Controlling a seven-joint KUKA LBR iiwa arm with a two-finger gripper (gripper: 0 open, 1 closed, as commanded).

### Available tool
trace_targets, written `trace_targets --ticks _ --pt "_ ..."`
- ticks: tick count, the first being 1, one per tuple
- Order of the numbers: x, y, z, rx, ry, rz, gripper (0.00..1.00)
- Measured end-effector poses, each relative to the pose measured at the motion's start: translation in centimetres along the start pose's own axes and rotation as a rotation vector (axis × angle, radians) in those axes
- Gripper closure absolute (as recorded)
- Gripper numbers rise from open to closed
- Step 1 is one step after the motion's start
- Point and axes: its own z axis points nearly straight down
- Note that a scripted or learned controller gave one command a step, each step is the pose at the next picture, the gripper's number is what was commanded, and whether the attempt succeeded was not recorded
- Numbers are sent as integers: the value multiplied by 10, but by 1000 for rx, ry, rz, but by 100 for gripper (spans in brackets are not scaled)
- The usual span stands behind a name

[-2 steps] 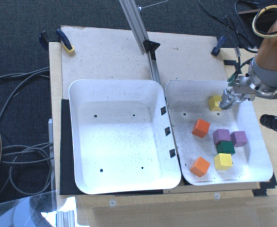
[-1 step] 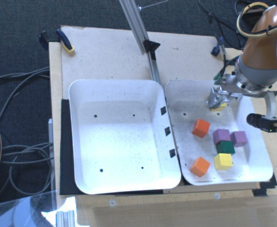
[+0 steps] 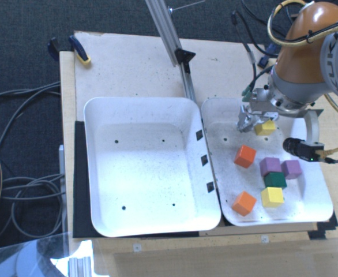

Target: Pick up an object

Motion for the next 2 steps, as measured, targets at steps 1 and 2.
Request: trace_targets --ticks 1,2 --pt "64 -3 -4 2 1 -1 100" --pt "124 -9 3 5 0 0 100"
